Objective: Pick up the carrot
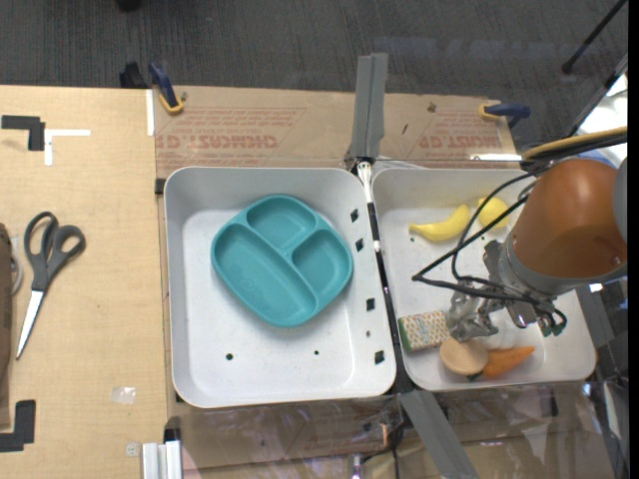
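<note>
One carrot [511, 359] is seen lying at the right bin's [399, 208] near edge, touching a tan round item [462, 357]. The gripper [477, 319] is hung just above them; its state can't be told. One sponge [423, 329], one banana [443, 225], one teal plate [283, 258] in the left bin [190, 297], one pair of scissors [42, 262] far left.

Part of the yellow banana [444, 226] behind the arm [569, 223]; tool [477, 325] fingers' state unclear

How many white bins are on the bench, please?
2. The left bin holds a teal divided plate. The right bin holds the carrot, a banana and other items, with the gripper above them.
</note>
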Controlling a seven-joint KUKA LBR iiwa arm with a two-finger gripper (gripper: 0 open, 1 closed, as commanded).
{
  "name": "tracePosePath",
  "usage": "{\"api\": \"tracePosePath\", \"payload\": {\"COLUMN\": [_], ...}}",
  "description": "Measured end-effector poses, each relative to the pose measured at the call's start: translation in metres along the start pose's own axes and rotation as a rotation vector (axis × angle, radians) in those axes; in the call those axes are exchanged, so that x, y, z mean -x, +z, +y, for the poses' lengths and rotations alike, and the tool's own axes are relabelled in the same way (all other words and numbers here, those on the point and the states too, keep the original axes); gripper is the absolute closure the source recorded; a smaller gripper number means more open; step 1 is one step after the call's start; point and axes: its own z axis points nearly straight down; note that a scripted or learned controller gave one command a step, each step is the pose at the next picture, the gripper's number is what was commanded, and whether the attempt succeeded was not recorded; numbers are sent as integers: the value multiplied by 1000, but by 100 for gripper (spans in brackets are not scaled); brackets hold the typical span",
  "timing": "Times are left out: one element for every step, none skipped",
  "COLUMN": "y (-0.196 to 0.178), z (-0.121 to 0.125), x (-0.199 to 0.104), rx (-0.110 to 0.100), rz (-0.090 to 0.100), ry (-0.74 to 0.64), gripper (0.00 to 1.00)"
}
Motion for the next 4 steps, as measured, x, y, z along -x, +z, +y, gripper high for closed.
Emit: {"api": "tracePosePath", "payload": {"y": [-94, -93, -93, -94], "z": [81, 120, 154, 189], "x": [11, 25, 30, 36], "rx": [13, 17, 18, 21], "rz": [13, 12, 12, 9], "ry": [-87, -482, -495, -838], "gripper": [100, 100, 100, 100]}}
